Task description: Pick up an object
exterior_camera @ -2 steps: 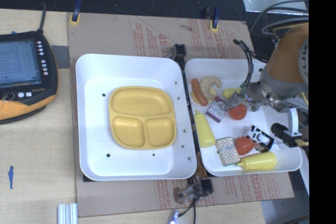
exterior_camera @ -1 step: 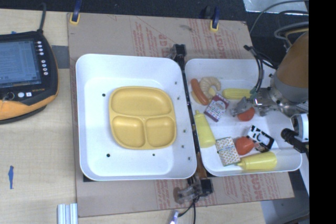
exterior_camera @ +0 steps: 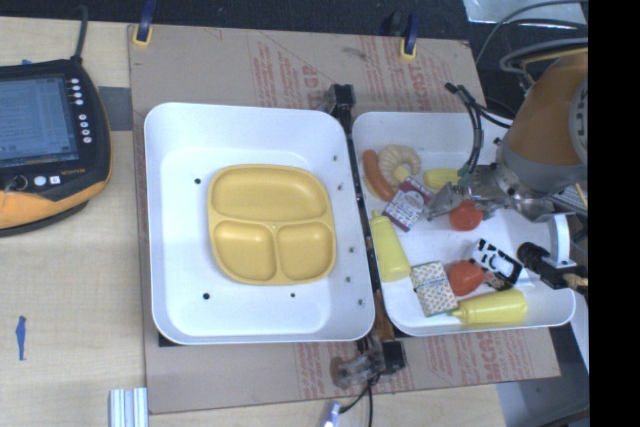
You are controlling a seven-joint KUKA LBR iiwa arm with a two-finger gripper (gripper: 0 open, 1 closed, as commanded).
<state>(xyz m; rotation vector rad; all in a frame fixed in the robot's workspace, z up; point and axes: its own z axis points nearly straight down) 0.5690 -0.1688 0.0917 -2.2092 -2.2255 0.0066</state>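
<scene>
The right bin (exterior_camera: 400, 315) holds several small toy foods. A beige ring-shaped doughnut (exterior_camera: 400, 158) and an orange sausage (exterior_camera: 377, 175) lie at its far left. A red-and-white packet (exterior_camera: 405, 209) sits just in front of them. My gripper (exterior_camera: 452, 199) hangs low over the bin's middle, right beside a round red piece (exterior_camera: 465, 216) and a small yellow piece (exterior_camera: 440, 179). I see nothing lifted off the bin floor. The grey and orange arm (exterior_camera: 545, 130) covers the bin's far right side.
The left bin (exterior_camera: 170, 215) carries a yellow divided plate (exterior_camera: 270, 221). In the right bin also lie a yellow oblong (exterior_camera: 390, 251), a checkered packet (exterior_camera: 432, 287), a second red piece (exterior_camera: 465, 276), a yellow bottle shape (exterior_camera: 492, 308) and a black-and-white item (exterior_camera: 497, 258). A tablet (exterior_camera: 45, 130) rests at the far left.
</scene>
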